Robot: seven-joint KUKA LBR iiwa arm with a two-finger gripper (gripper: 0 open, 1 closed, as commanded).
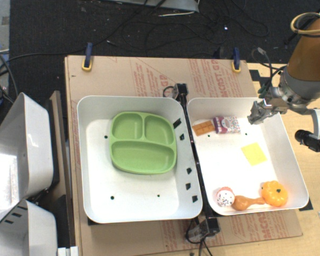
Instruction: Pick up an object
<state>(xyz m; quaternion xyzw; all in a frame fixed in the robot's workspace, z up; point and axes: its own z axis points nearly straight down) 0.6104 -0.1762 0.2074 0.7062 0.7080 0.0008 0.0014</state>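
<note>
Brown board under two white bins, dark cabled floor behind; pincer spread unclear.

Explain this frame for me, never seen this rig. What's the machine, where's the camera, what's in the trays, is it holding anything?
One camera looks down at a slant on a bench with two shallow white bins. The grey and orange robot arm reaches in from the right; its hand hovers at the right bin's upper right edge, with nothing visibly in it. The left bin holds a green divided plate. The right bin holds a small brown block, a purple and white packet, a yellow square, a speckled white ball and an orange pumpkin-like toy.
</note>
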